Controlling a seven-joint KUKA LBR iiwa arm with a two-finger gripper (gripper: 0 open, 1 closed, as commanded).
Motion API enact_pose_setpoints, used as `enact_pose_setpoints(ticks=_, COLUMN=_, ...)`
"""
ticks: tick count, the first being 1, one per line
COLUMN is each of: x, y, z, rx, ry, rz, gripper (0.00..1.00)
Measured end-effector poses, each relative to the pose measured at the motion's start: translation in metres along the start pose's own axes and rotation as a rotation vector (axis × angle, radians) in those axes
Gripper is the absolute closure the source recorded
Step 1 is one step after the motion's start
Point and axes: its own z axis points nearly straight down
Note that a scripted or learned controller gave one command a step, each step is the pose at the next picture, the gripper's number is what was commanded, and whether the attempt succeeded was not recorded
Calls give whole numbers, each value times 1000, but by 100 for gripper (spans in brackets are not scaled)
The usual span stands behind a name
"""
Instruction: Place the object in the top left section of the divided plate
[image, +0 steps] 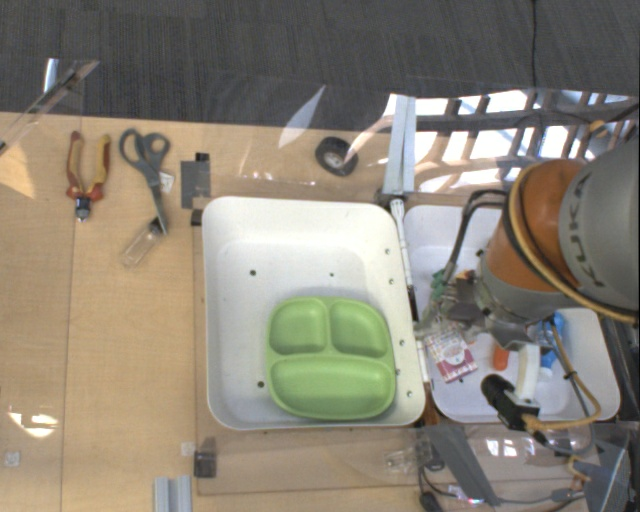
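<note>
The green divided plate (330, 358) lies in the left white bin (240, 300), toward its front. It has two small sections at the back and one long section at the front, all bare. My gripper (452, 300) hangs low over the left part of the right bin (436, 235), below the grey and orange wrist (545, 235). Just under it lies a small red and white packet (455, 358). The arm's body hides much of the right bin.
More loose items sit in the right bin: a black piece (505, 396), a white tube (528, 374), an orange-tipped item (500, 354) and a blue item (556, 325). Scissors (150, 165), pliers (85, 175) and a tape roll (337, 154) lie on the bench.
</note>
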Motion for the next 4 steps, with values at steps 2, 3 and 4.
enact_pose_setpoints(ticks=2, x=139, y=25, z=58, rx=4, ry=-1, rz=61, gripper=100)
enact_pose_setpoints(ticks=3, x=202, y=58, z=26, rx=3, ry=-1, rz=43, gripper=100)
enact_pose_setpoints(ticks=4, x=185, y=16, z=-47, rx=0, ry=1, rz=-222, gripper=100)
